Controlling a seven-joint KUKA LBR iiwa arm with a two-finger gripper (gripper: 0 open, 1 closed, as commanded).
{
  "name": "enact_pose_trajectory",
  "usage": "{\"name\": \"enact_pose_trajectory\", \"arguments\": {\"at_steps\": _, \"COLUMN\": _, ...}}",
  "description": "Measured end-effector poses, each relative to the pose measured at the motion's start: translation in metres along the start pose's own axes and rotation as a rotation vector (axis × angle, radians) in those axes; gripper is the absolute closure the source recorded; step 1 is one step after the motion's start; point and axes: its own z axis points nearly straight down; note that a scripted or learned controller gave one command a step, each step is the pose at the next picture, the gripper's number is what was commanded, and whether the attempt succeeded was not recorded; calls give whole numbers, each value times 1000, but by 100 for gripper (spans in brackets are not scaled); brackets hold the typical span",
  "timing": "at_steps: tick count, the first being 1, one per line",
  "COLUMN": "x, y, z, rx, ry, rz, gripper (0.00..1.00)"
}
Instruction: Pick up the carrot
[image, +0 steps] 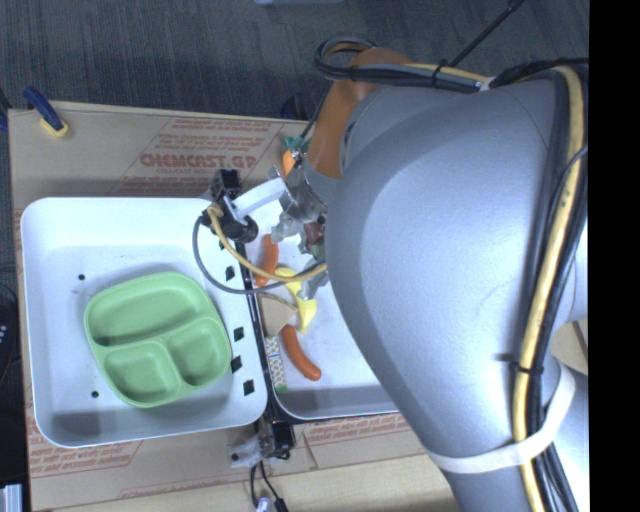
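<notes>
A slim orange carrot (269, 258) lies in the right bin (330, 400), close to the wall it shares with the left bin. The gripper (292, 224) hangs just right of and slightly above the carrot, low over the bin's far-left part. The grey arm covers most of that bin. From this angle I cannot make out whether anything sits in the gripper.
A yellow banana-like piece (302, 303) and an orange-red sausage shape (301, 354) lie nearer the front of the right bin. A green divided plate (155, 337) rests in the left bin (50, 250). A black cable loop (212, 262) dangles over the dividing wall.
</notes>
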Motion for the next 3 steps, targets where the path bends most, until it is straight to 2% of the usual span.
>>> {"name": "enact_pose_trajectory", "arguments": {"at_steps": 1, "x": -22, "y": -35, "z": 23, "rx": 0, "ry": -2, "rz": 0, "gripper": 0}}
{"name": "enact_pose_trajectory", "arguments": {"at_steps": 2, "x": -49, "y": -87, "z": -7, "rx": 0, "ry": -1, "rz": -4, "gripper": 0}}
{"name": "enact_pose_trajectory", "arguments": {"at_steps": 3, "x": -61, "y": -108, "z": 108, "rx": 4, "ry": 1, "rz": 0, "gripper": 0}}
